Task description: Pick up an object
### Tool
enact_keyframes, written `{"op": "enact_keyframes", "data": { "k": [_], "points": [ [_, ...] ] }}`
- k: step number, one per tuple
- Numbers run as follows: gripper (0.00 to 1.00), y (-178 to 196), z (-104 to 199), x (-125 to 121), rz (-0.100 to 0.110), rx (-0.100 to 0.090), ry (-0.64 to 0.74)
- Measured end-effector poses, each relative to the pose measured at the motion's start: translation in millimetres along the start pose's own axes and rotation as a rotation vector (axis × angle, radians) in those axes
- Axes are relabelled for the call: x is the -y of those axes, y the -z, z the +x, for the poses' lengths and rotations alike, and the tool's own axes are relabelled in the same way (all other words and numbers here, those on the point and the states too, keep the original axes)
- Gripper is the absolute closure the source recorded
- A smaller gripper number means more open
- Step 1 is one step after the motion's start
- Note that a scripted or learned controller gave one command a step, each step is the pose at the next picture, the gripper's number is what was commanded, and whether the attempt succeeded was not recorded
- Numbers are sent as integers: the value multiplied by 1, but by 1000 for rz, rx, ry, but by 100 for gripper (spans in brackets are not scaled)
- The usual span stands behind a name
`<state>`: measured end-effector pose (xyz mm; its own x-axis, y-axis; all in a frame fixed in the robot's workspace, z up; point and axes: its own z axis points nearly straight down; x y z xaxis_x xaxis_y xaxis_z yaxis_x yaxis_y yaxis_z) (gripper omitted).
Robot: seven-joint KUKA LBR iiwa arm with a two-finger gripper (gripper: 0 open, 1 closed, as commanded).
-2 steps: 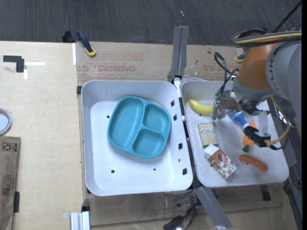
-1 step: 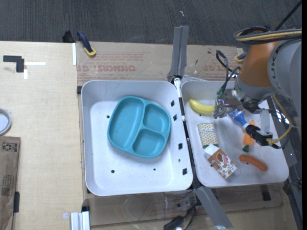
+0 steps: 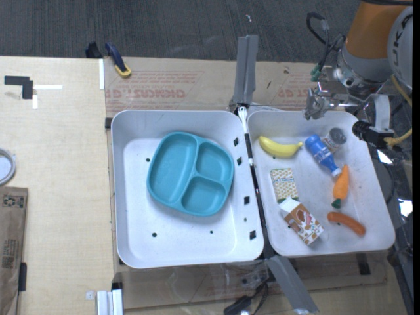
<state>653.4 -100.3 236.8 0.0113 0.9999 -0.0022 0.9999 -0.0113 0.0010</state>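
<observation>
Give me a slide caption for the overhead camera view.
Gripper above right bin holding banana, bottle, carrot.

A blue three-compartment plate (image 3: pixel 191 174) is lying in the left white bin (image 3: pixel 125 195). On the bench (image 3: pixel 52 176), a blue-and-yellow clamp (image 3: pixel 117 60) is resting near the far edge, a roll of clear tape (image 3: pixel 4 167) is sitting at the left, and a brown paper bag (image 3: pixel 12 231) is lying just below it.

One camera fixed above the bench looks down at a slant, framing both bins (image 3: pixel 125 195) centrally; the arm (image 3: pixel 377 31) enters upper right.
</observation>
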Motion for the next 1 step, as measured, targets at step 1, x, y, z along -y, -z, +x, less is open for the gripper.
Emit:
{"op": "enact_keyframes", "data": {
  "k": [1],
  "points": [
    [0, -1, 0, 0, 2, 0, 0]
  ]
}}
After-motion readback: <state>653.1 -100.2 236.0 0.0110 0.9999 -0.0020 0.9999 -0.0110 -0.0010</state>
